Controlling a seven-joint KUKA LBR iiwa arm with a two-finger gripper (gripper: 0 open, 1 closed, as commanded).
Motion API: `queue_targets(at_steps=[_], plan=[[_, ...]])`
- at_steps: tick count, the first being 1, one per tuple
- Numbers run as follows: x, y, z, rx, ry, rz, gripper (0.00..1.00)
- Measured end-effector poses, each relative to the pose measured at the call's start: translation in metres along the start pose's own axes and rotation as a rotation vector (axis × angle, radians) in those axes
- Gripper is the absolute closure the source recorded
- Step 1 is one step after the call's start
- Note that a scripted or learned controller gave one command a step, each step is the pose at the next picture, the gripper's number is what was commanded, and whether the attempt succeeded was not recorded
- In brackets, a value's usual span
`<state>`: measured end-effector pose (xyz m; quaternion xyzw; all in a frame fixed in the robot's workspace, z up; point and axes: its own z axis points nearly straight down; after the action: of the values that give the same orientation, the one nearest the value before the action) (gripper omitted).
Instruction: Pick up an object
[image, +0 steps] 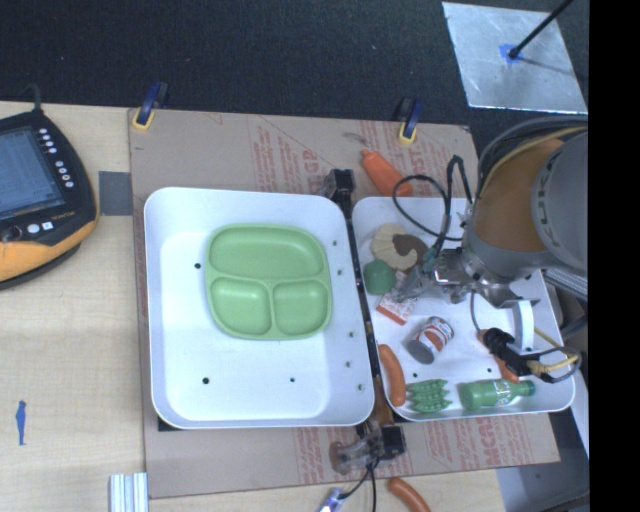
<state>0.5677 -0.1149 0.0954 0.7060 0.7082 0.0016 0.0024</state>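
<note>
The right bin (560, 400) holds several small things: a tan and brown round piece (396, 246), a green ball-like thing (378, 277), a red and white packet (392, 311), a small can (430, 339) lying on its side, a red sausage (393, 373), a green bunch (428, 396) and a green bottle (496, 393). My gripper (414, 286) reaches in from the right and sits low over the bin's left part, just right of the green ball and above the packet. I see nothing held in it.
The left bin (175, 380) holds a green divided plate (268, 280). An orange carrot (381, 172) lies outside behind the right bin, and another sausage (410, 492) lies in front of it. A teach pendant (35, 205) rests at the far left. Blue clamps (150, 102) grip the board's back edge.
</note>
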Motion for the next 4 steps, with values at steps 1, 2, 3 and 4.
queue_targets(at_steps=[1, 2, 3, 4], plan=[[-0.0111, 0.0802, 0.0, 0.035, -0.01, -0.001, 0.0], [-0.0112, 0.0896, -0.0002, 0.005, -0.005, 0.0, 0.0], [-0.0056, 0.0901, -0.0019, 0.002, -0.011, 0.003, 0.0], [-0.0048, 0.0901, -0.0023, 0.003, -0.012, 0.003, 0.0]])
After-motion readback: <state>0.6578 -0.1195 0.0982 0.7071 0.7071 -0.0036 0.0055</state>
